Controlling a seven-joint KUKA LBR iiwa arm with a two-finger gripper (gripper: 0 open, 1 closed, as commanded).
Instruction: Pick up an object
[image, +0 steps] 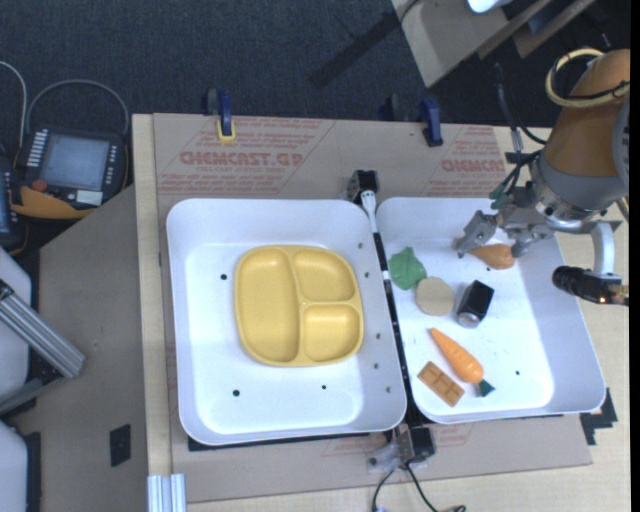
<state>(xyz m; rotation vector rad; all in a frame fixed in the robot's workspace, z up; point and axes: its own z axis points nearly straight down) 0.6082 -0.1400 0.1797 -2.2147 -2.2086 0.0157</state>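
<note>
Although the left white plastic bin (200, 330) carries just one thing, a yellow three-compartment plastic plate (298, 304) lying flat near its middle, the right white bin (560, 360) holds six small items. Going rightward: one green crumpled leaf-like toy (406, 268) near the bin's left wall, one pale beige round disc (434, 296) just beside it, one brown waffle-like square biscuit (440, 383) toward the near edge, one orange toy carrot with a green tip (462, 358) lying at a slant, one black cylindrical can on its side (474, 302), and one orange-brown rounded bread-like piece (494, 255) near the far side.

The two-finger gripper (498, 232) is down at that bread-like piece, its metal fingers (472, 236) straddling or resting on it; whether the jaws are spread or pinched cannot be told from this slant. The step looks like the descent onto the chosen object, with no grasp confirmed. The next move would call for closing squarely on the rounded piece, then lifting straight, since its curved surface may slip out.
</note>
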